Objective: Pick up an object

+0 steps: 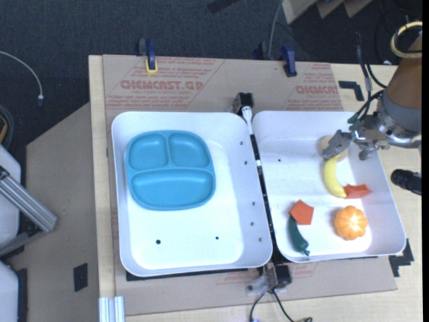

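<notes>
Fingers of the two-finger gripper point(348, 145) stand spread, holding nothing, above the curved yellow banana's point(332, 177) top end near the right white bin's point(281, 134) far edge.

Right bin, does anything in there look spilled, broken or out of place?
Nothing stands out. The banana, orange, two small orange-red blocks and a dark green piece lie loose inside the right bin. The claw sits at the banana's top end.

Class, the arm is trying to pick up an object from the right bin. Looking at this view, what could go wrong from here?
1. The gripper sits over the banana's tip; the curved fruit might slip.
2. An orange block touches the banana and could be dragged.
3. The tangerine nearby may roll if bumped.
</notes>
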Motion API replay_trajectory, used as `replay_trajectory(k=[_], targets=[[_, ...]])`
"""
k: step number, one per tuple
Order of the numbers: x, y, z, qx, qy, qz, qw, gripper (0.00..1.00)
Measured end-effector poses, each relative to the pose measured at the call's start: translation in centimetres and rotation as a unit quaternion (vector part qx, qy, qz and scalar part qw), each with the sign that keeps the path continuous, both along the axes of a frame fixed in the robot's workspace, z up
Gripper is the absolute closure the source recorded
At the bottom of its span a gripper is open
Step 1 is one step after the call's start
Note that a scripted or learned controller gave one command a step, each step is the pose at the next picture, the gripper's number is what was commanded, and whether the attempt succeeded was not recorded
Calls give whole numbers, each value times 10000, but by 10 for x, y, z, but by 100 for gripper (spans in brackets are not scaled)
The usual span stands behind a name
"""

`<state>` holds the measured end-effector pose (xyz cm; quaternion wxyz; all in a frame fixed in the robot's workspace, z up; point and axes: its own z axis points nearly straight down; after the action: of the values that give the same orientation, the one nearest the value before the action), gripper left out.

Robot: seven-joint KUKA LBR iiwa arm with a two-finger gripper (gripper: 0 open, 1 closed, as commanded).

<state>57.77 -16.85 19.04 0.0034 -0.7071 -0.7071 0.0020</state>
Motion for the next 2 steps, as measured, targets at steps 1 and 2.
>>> replay_trajectory(k=[1, 2], targets=[[3, 1, -63, 1, -2, 2, 10000, 0], [2, 1, -109, 1, -6, 1, 10000, 0]])
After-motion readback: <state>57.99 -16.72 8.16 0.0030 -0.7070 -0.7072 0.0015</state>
